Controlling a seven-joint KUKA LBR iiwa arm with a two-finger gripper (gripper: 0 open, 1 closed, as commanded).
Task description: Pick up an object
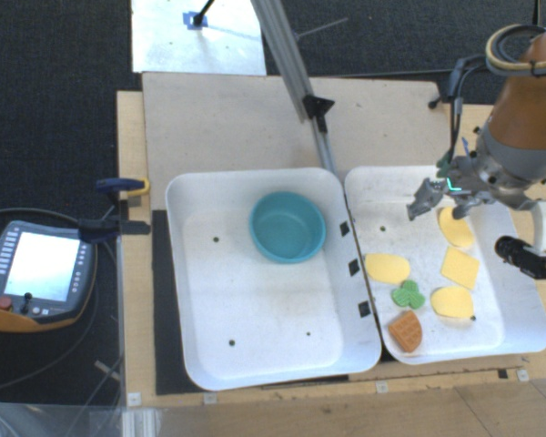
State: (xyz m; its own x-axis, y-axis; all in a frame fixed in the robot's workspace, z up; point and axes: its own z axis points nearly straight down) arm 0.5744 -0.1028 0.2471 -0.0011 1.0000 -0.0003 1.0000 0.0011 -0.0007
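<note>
The right bin (519, 335) holds several small food-like pieces. A yellow oval (456, 228) lies at its far right, with a yellow square (460, 268) and another yellow oval (452, 302) nearer the front. A third yellow oval (387, 268), a green leafy piece (407, 294) and an orange waffle-like piece (405, 331) lie toward the bin's left. My gripper (443, 202) hangs open over the bin's far part, just above and left of the far yellow oval, with nothing between its fingers.
A teal bowl (288, 227) stands in the far part of the left bin (246, 335). A metal pole (296, 66) slants up from the divider between the bins. A teach pendant (36, 273) lies off the bench at left.
</note>
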